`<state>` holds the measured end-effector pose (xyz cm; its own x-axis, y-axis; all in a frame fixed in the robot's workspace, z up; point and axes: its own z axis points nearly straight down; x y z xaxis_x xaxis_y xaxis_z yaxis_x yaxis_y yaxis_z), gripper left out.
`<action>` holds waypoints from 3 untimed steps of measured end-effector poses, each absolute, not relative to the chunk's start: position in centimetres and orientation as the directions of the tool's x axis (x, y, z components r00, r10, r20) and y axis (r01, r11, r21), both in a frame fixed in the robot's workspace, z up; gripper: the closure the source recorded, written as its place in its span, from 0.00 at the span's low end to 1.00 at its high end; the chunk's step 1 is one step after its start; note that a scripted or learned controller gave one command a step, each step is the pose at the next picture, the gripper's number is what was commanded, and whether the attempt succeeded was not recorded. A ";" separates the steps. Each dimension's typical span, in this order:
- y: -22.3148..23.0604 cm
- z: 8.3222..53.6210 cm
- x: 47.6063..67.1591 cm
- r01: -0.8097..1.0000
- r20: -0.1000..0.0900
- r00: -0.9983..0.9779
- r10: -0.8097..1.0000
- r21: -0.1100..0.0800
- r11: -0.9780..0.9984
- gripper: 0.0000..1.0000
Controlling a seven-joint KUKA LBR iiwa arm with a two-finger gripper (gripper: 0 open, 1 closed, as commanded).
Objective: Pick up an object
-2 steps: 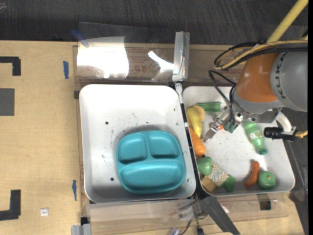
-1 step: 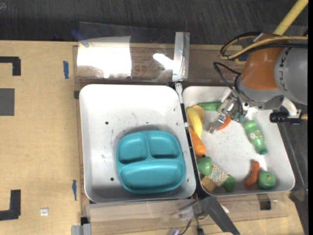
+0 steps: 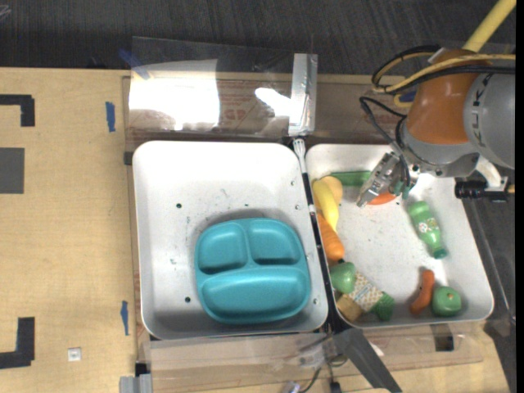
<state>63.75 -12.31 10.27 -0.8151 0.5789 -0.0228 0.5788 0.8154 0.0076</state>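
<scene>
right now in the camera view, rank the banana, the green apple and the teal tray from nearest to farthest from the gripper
1. Banana, just left of the gripper, by the bin divider.
2. Green apple, right bin's near right corner.
3. Teal tray, left bin.

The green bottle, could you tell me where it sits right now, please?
The green bottle lies in the right bin, near its right wall, just below the pincer and above the green apple.

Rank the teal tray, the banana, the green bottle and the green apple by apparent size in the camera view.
1. teal tray, by far
2. banana
3. green bottle, close to the banana, so unsure
4. green apple
</scene>
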 end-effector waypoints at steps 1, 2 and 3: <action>-8.9 24.6 65.8 0.461 -0.016 -0.887 0.461 0.006 0.888 1.00; -4.0 26.1 64.3 0.412 -0.005 -0.911 0.412 0.003 0.911 1.00; -2.3 26.1 66.0 0.309 -0.008 -0.951 0.309 0.003 0.951 1.00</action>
<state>66.04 -2.28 26.12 -0.9511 0.3089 -0.0078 0.3089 0.9511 0.0026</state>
